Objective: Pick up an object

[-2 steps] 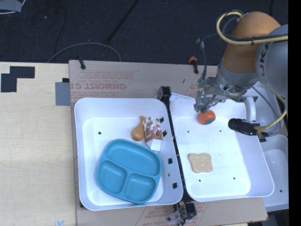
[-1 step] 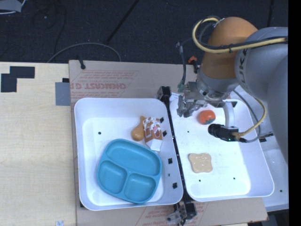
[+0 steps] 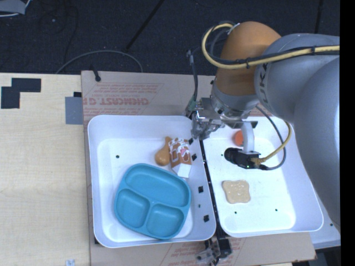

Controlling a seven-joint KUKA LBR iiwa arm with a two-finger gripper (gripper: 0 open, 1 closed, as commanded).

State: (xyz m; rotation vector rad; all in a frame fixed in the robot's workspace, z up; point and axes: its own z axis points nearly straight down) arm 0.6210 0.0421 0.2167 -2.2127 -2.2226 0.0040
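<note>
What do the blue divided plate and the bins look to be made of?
Blue divided plate: likely moulded plastic, matte to satin, with an even colour and rounded compartment ridges. Left bin and right bin: likely thin white plastic, smooth with a slight sheen, rounded corners and raised lips.

Bench (image 3: 39, 165) with two white bins (image 3: 105, 148)
</note>
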